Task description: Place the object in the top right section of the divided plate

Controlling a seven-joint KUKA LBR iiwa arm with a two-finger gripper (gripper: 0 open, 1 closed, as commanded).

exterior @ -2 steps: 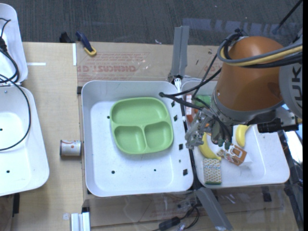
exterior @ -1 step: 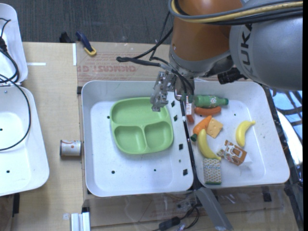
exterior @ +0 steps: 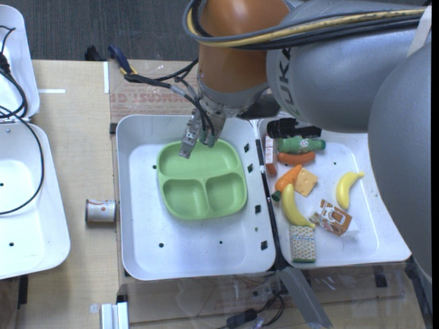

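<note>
The gripper hangs over the far-left part of the green plate, above its big section. Its two fingers point down and look a little apart, and I see nothing between them, so I judge that it carries no object at this moment.

Directly below and toward the camera from the gripper, the plate lies in the left bin with two small sections on its near side and the big one under the fingers. All three sections look bare. The first risk is here: which section counts as "top right" depends on how one reads the plate, and a drop from the present position would land in the big section, maybe the wrong one.

To the right of the gripper, past the wall between the bins, the possible objects lie in the right bin: a carrot, two bananas, a cracker, a snack packet, a granola bar, and a green bottle with a sausage beside it. They are close together, some touching, so a grasp there may catch two things or slip off a curved one.

Farther off, to the left of the gripper outside the bin, a small can lies on the bench; it seems no danger.
</note>
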